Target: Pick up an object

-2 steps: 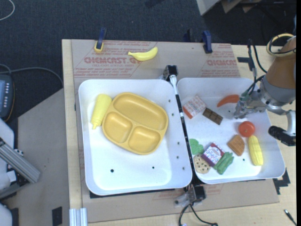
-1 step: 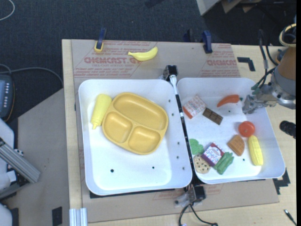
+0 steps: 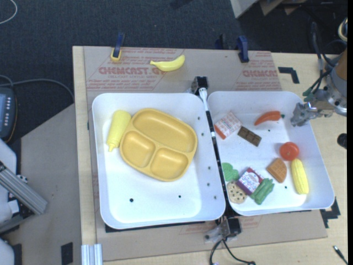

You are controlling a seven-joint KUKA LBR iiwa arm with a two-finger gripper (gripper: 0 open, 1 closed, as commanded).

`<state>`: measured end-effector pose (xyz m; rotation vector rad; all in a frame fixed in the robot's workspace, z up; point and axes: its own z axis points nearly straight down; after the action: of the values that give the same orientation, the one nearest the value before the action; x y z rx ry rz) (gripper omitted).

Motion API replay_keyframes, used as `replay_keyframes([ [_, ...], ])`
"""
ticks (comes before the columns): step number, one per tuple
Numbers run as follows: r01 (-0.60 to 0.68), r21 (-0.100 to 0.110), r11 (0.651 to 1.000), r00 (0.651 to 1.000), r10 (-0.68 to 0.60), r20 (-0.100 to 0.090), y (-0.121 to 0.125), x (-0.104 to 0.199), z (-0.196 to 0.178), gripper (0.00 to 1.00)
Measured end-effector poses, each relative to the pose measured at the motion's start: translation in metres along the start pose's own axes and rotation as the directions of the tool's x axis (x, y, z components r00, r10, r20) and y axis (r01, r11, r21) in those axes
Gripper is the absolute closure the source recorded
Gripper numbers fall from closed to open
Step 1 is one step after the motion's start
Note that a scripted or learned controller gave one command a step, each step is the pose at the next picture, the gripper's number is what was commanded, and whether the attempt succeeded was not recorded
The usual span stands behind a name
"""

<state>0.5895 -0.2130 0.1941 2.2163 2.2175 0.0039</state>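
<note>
The right bin [image 3: 309, 200] holds several toy foods: a red chili pepper [image 3: 268, 117], a white and orange carton [image 3: 226, 125], a brown chocolate bar [image 3: 249, 136], a red tomato [image 3: 289, 150], a yellow corn cob [image 3: 299, 176], an orange bread piece [image 3: 277, 170], a purple packet [image 3: 249, 180], a green vegetable [image 3: 263, 191], a cookie [image 3: 236, 192] and a green leafy piece [image 3: 229, 173]. My gripper [image 3: 300, 115] hangs at the bin's upper right edge, to the right of the chili pepper. Nothing shows between its fingers.
The left bin [image 3: 105, 197] holds a yellow divided plate [image 3: 158, 144] and a yellow bottle [image 3: 117, 129]. A yellow banana [image 3: 169, 64] lies on the cardboard behind the bins. Clamps [image 3: 116, 49] hold the board's far edge. Cables run at the right.
</note>
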Motion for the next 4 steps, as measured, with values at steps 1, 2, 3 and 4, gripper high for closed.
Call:
replay_keyframes([
  [1,0.0,0.0,1.0,1.0,0.0,0.0,0.001,-0.001,-0.034,1.0],
  [2,0.005,0.007,1.0,1.0,-0.005,-0.006,-0.01,0.057,-0.038,1.0],
  [3,0.006,0.008,1.0,1.0,-0.006,-0.005,-0.002,0.115,-0.032,1.0],
  [4,0.005,0.008,1.0,1.0,-0.005,-0.005,0.001,0.168,-0.033,1.0],
])
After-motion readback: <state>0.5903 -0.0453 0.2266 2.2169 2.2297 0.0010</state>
